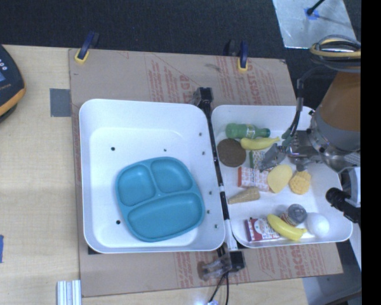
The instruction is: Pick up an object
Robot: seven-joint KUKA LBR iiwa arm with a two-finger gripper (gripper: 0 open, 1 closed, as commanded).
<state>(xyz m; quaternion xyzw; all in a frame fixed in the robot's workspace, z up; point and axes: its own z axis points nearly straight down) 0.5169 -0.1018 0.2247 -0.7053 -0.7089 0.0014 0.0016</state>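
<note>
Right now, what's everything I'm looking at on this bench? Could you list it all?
White bins: 2, side by side; left bin, right bin.
Divided plate: 1, blue, left bin.
Bottle: 1, green, right bin, far edge.
Bananas: 2, yellow; one beside the bottle, one at the near edge.
Brown disc: 1, right bin.
Cone: 1, tan, right bin.
Small cartons: 2, red and white.
White ball: 1, near corner.
Clamps: 2, far cardboard edge.
Gripper: 1, metal, over the right bin.
</note>
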